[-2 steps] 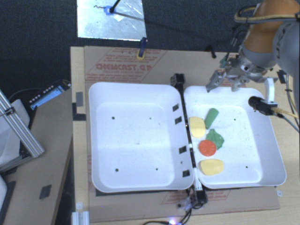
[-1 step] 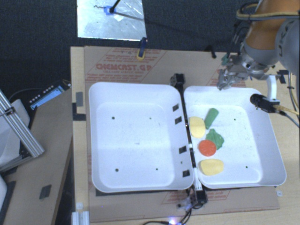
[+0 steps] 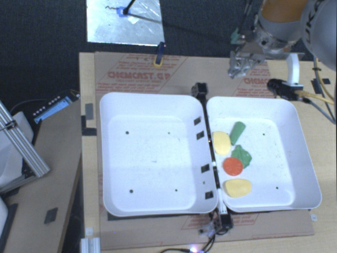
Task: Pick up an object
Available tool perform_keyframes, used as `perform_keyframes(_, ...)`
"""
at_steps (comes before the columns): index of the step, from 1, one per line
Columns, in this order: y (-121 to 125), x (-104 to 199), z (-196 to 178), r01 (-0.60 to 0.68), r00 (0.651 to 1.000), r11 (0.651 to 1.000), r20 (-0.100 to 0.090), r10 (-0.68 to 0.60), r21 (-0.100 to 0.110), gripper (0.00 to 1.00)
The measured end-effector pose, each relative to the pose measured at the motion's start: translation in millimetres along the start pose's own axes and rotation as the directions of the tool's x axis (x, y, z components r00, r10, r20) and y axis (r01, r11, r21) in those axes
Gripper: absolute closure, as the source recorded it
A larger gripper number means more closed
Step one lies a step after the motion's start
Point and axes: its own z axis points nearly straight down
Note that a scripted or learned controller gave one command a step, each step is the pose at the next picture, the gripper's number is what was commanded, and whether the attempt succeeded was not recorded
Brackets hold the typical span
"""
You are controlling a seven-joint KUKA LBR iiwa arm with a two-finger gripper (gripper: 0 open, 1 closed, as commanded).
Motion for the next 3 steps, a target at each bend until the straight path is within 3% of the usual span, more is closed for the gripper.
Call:
perform_keyframes(1,0.5,88.8,-57.4,0.0,1.0,1.0,-0.001,0.0,0.003,1.0)
perform_keyframes(2,1.6,95.5,-195.1,-0.005,1.0,1.0,0.0,0.005,-0.007,1.0)
perform_keyframes(3,-3.3,-19.8,-103.1,-0.021,1.0,1.0,0.006,0.021,0.018,1.0)
